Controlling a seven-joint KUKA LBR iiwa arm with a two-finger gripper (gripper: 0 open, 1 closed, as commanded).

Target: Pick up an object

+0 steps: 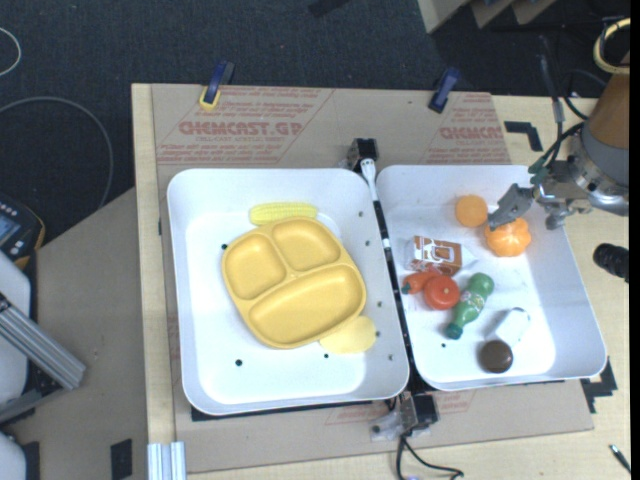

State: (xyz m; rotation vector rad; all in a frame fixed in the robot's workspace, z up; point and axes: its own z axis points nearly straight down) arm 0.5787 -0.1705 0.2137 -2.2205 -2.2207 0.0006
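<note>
Bench with two white bins, right bin holding small items. Gripper (reaching in from the right): fingers spread, nothing between them, poised just above an orange fruit near that bin's upper right.

- The arm enters from the right side and is seen at the far right part of the scene.
- Its grey wrist is low, and the orange band is above it.
- The claw is directed to the left and a little downward.
- Two dark fingers are seen, spread apart from each other, with nothing between them.
</note>
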